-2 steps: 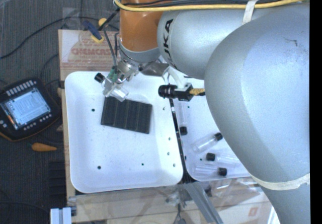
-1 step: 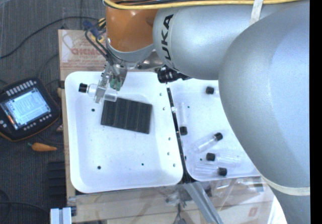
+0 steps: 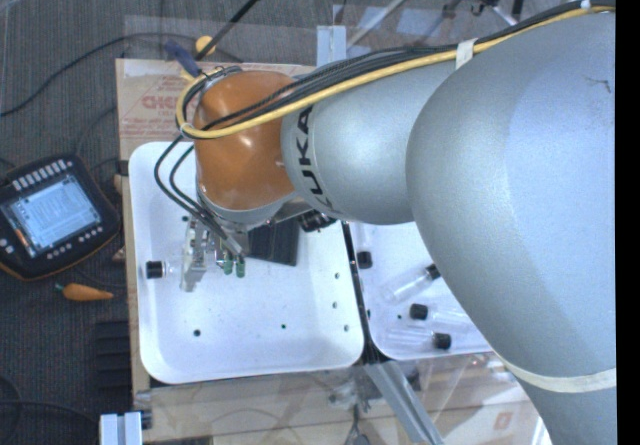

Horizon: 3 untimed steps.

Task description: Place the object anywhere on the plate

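Your grey arm with the orange band reaches over the left shallow white bin. The claw hangs low above its floor; can't tell its state. A small black-capped clear object lies just left of it. Similar clear capped tubes sit in the right bin. The black handheld controller is off the counter, left.

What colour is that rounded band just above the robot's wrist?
Orange band, shiny, seen clearly in the camera view.
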{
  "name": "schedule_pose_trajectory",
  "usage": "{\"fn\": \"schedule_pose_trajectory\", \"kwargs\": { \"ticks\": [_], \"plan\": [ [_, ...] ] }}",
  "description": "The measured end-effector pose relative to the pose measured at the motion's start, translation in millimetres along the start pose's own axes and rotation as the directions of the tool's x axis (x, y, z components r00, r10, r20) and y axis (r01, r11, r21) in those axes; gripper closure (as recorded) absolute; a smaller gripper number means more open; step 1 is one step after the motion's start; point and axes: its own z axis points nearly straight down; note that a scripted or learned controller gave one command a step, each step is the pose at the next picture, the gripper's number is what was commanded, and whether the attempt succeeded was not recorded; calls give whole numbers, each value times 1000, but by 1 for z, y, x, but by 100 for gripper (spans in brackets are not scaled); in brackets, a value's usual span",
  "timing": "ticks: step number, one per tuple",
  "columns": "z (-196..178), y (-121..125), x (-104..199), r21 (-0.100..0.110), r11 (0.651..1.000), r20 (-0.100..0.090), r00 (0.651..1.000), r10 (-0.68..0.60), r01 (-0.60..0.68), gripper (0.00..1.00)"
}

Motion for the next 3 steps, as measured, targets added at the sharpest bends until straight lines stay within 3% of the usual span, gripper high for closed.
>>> {"fn": "schedule_pose_trajectory", "kwargs": {
  "ticks": [1,2,3],
  "plan": [
    [-52,4,-61,0,992,5,992,-124,124,100],
    [-60,5,-61,-5,992,4,992,-124,124,100],
    [-19,7,-124,0,863,6,863,-505,505,100]
  ]
}}
